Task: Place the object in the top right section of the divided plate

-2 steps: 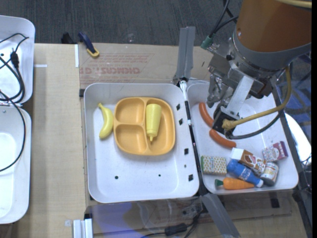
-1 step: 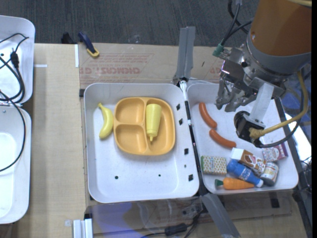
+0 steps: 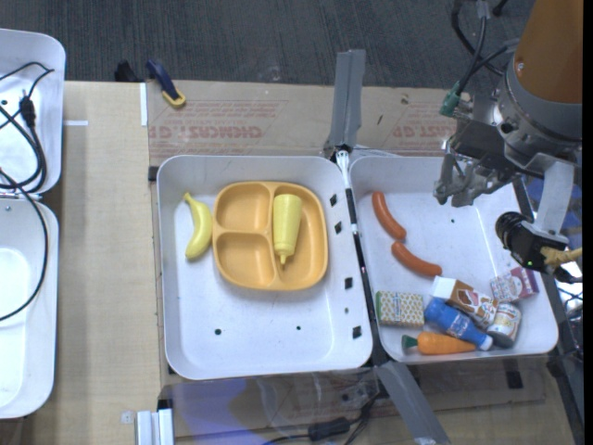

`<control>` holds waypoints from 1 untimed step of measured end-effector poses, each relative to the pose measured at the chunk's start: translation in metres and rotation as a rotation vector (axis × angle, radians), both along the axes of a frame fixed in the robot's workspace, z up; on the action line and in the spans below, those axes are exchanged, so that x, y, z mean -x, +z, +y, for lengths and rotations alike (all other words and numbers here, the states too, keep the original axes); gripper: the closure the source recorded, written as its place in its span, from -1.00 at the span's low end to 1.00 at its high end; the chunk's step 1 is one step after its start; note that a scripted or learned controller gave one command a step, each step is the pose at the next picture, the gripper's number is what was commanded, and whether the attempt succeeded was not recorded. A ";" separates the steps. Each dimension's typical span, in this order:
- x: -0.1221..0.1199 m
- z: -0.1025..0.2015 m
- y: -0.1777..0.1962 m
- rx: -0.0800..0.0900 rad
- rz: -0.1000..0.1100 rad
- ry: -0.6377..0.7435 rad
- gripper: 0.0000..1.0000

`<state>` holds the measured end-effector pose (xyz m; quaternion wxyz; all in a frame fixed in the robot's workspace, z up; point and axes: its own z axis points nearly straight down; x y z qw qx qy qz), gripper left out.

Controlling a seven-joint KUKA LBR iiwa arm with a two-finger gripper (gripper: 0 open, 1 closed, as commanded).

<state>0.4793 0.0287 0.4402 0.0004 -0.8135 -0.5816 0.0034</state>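
You see the tool (image 3: 460, 185) above the far edge of the right bin (image 3: 482, 221); I cannot tell its state. The yellow bottle (image 3: 285, 224) lies already in the plate (image 3: 243, 269), in its right section. Another grasp could bring a sausage (image 3: 389, 216) instead.

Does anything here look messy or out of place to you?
Nothing is spilled or broken. The yellow bottle lies on its side in the divided plate, with the banana beside the plate. In the right bin, several small packages are heaped in the lower corner.
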 end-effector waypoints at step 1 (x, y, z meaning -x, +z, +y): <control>-0.022 0.087 -0.081 0.000 0.000 -0.014 1.00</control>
